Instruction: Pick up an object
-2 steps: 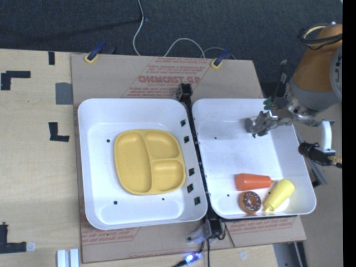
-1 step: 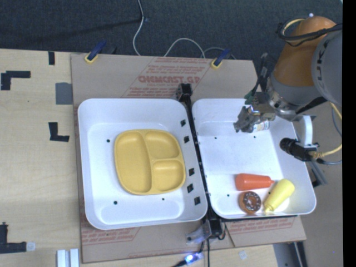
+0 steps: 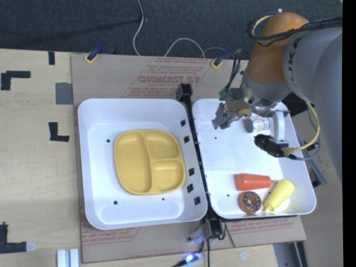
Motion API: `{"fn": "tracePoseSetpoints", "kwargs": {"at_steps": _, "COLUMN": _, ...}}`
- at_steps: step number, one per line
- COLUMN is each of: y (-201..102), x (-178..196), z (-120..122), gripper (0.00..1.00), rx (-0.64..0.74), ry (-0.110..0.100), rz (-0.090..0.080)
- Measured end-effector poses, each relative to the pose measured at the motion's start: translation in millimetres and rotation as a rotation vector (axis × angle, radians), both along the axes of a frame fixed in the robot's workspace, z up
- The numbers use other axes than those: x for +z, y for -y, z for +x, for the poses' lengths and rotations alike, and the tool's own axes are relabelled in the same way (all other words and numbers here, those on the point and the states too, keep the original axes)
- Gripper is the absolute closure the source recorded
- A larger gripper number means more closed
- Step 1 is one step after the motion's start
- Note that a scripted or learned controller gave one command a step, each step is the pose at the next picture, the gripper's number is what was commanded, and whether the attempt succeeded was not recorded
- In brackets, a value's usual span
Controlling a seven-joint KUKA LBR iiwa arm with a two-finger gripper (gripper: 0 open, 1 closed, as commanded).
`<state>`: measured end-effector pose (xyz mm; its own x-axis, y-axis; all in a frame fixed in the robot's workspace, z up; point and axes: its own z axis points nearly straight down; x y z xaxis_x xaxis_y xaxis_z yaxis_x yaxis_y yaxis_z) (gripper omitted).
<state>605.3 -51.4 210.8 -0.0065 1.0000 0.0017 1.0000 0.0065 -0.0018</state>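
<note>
While the arm leans in from the right, its gripper [image 3: 225, 117] hangs over the far, inner part of the right bin [image 3: 222, 166], close to the divider between the two bins. Its dark fingers are bunched together against the white floor and I can't make out from here whether they stand apart or closed; nothing shows between them, so I would not say it has hold of anything.

Going outward from the gripper, the pickable things all lie toward the near end of that same bin, well apart from the fingertips and off toward the arm's side. Nearest is an orange carrot-like piece [image 3: 253, 181], lying flat with its long axis running roughly across the bin, thick end toward the divider. Just beyond it, touching or almost touching, sit a brown round doughnut-like toy [image 3: 250, 202] and a yellow bottle-shaped piece [image 3: 278, 195], the yellow one lying on a slant with its long axis pointing from the near edge up toward the outer wall. My guess is that the coming move turns on carrying the gripper down the bin toward the viewer and turning the wrist to close across the carrot's narrow width.

By my count: one orange piece, one brown round, one yellow piece, three in the right bin. Across the divider, the left bin [image 3: 94, 121] holds one yellow divided plate [image 3: 149, 161] with three compartments.
</note>
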Motion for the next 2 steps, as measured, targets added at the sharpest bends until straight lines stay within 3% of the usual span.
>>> {"fn": "tracePoseSetpoints", "kwargs": {"at_steps": 2, "y": -116.9, "x": 10.3, "z": 29.4, "gripper": 1.0, "rx": 0.0, "ry": 0.001, "rz": 0.0}}
